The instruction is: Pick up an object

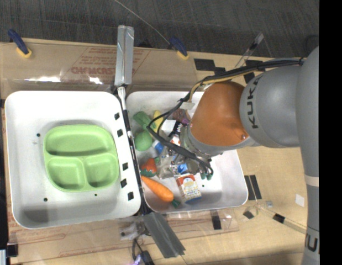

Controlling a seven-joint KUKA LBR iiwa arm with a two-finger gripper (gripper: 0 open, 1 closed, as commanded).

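Arm: grey KUKA arm [281, 106] comes in from the right, orange band [217, 115] over the right bin [234, 184]. It hides much of this bin's middle and back.
Gripper: the gripper [173, 162] is down among the objects, approx. in the bin's centre-left. Metal parts and cables are mixed there, hard to read. If it is open, closed or gripping sth., I cannot tell.
Objects to pick: all in the right bin, crowded at its left and front side.
Carrot: orange carrot [157, 189] lies near the front-left, tilted, its tip toward the small carton.
Carton: small carton [188, 187] with red and white print, just beside the carrot, in front of the gripper.
Green pieces: two green objects [142, 131] near the left wall, one behind the other; exact shape not clear.
Other items: yellow, red and blue bits near the gripper, partly covered, cannot identify.
Left bin: left bin [21, 164] holds a green divided tray [79, 158], three compartments.
Bench: brown cardboard surface [270, 164] under both bins; blue clamps [19, 42] at the back edge.
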